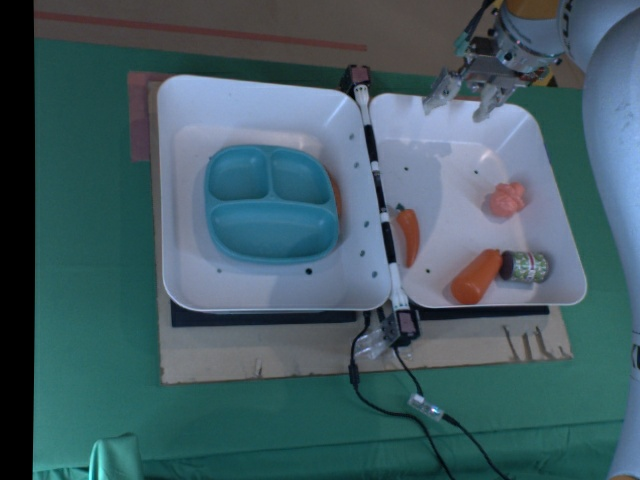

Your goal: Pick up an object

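The grey arm [610, 168] comes in along the right side and bends back over the far edge of the right bin [545, 158]. Its gripper [464, 98] hangs above that far rim, fingers spread apart with nothing between them. The left bin [190, 118] holds a teal divided plate [270, 204]. In the right bin lie an orange carrot [475, 277] touching a small can [526, 266], a pink lump [506, 199], and a small orange pepper [408, 234] by the divider.

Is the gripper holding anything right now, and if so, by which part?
Nothing is held. The gripper is open above the far edge of the right bin, its fingers apart with nothing between them, away from the pink toy.
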